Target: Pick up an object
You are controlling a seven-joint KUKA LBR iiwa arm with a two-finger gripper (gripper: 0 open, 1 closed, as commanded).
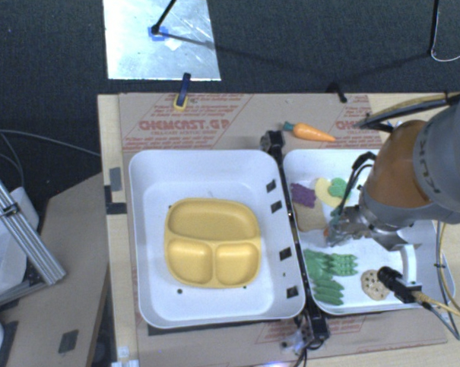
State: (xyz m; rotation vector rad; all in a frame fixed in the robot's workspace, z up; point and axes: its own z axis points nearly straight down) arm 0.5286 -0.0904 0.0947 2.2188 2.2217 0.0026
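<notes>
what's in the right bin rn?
In the right bin: a purple piece, a yellow-green piece, green pea pods and a cookie. The arm covers the bin's upper right, so anything beneath is hidden.

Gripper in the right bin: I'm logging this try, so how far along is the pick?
Done: the gripper is placed low in the right bin, between the purple piece and the green pea pods. In hand: nothing that I can see; pods, purple piece and cookie all lie on the bin floor. Left: grasp one item and lift it clear.
</notes>
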